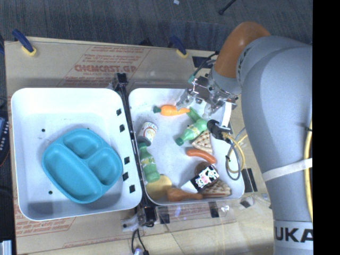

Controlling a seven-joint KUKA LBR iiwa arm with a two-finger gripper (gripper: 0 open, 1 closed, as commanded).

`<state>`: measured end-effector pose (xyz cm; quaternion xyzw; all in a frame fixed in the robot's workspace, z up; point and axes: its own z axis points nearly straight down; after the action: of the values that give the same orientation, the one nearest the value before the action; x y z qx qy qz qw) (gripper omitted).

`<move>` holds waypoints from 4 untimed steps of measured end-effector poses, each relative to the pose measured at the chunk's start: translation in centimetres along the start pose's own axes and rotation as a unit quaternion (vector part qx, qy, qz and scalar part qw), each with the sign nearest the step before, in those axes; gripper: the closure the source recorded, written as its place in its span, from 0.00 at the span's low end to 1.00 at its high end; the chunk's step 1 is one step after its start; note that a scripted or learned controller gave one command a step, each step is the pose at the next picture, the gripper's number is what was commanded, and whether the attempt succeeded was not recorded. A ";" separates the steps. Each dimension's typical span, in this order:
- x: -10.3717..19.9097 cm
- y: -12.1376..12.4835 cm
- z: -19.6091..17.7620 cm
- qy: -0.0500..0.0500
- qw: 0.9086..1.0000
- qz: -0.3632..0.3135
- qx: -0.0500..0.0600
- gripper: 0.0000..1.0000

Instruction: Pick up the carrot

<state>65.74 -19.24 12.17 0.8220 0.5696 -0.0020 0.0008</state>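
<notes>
The carrot (171, 110), orange with a green stub on its left end, lies flat on the floor of the right bin (159, 97) near the far wall. My gripper (201, 104) hangs over the bin's far right corner, just right of the carrot's thick end. Its fingers stand open, one finger (189, 96) close above the carrot's right tip, and nothing is held between them. The carrot rests free on the bin floor.
A green bottle (191, 130) lies just below the gripper, with a waffle piece (203, 140) and a sausage (201, 154) beneath. A small can (149, 130), another green bottle (147, 166) and a cow-patterned box (205, 178) fill the right bin. The left bin holds a blue divided plate (82, 164).
</notes>
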 end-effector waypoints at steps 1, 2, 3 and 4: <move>2.0 -0.3 1.7 -0.001 1.000 -0.013 -0.007 0.00; 4.3 -1.0 1.7 0.000 1.000 -0.014 -0.010 0.00; 6.2 -3.8 1.9 0.001 0.999 -0.054 -0.007 0.00; 8.9 -3.9 3.3 -0.004 1.000 0.018 0.011 0.00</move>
<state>65.20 -9.51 8.85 0.8320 0.5546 -0.0118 -0.0060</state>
